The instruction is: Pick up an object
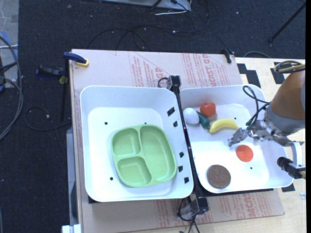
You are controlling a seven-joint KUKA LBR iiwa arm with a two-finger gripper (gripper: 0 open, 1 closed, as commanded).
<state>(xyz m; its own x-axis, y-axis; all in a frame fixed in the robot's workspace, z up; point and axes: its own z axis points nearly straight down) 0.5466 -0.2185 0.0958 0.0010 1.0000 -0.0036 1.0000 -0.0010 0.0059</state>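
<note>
The right bin (272, 178) holds a white egg (190, 115), a red pepper with a green stem (208, 109), a yellow banana (223, 125), an orange-red disc (244, 153) and a brown round cookie (218, 176). My gripper (239, 138) reaches in from the right and hangs low over the bin floor, between the banana and the orange-red disc, just above and left of the disc. Nothing shows between its fingers.
The left bin (92, 130) holds a green divided plate (144, 156). A black divider with clips (182, 140) runs between the bins. The arm's orange band (291, 96) and grey wrist overhang the right bin's right side. Cables lie on the dark floor beyond the bench.
</note>
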